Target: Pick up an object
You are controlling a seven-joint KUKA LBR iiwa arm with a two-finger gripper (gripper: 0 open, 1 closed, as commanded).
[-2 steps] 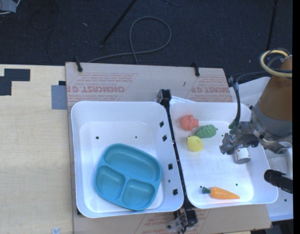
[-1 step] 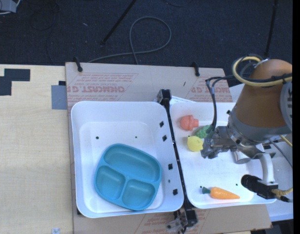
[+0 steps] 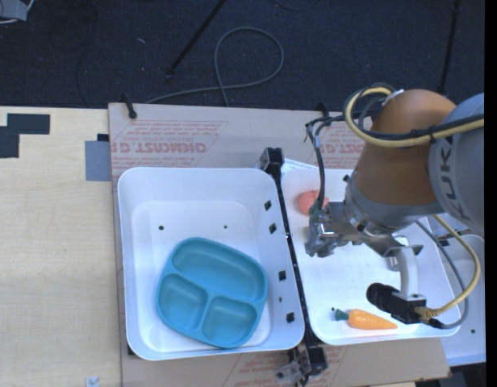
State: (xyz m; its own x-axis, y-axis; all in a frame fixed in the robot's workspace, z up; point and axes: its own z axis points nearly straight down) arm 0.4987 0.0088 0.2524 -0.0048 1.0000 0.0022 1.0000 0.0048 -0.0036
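A: Pincer (image 3: 317, 244) down low in the right bin (image 3: 442, 329), near the left wall. Metal fingers dark and tangled with the wrist hardware, so cannot tell how far apart. Nothing seen between them.

B: So no pick yet, judging by this?

A: None to be seen. Everything liftable lying on a bin floor. Whole grasp and lift left to do, as far as can be judged.

B: Largest first, then?

A: Left bin (image 3: 144, 216): shallow, white, smooth plastic, rounded corners. Inside, a blue divided tray (image 3: 210, 290), three compartments, glossy, soft-edged, lying flat towards the front.

B: And the right?

A: Same white tub, partly covered by the grey arm with the orange band. Toy carrot (image 3: 369, 320) at the front edge, orange, tapered, green stub at the left end, well clear of the pincer. Just beside the carrot, a black rounded part on cabling, seemingly rig hardware. Pinkish-orange object (image 3: 306, 201) near the back, rounded, partly hidden behind cables, close to the pincer; exact kind unclear.
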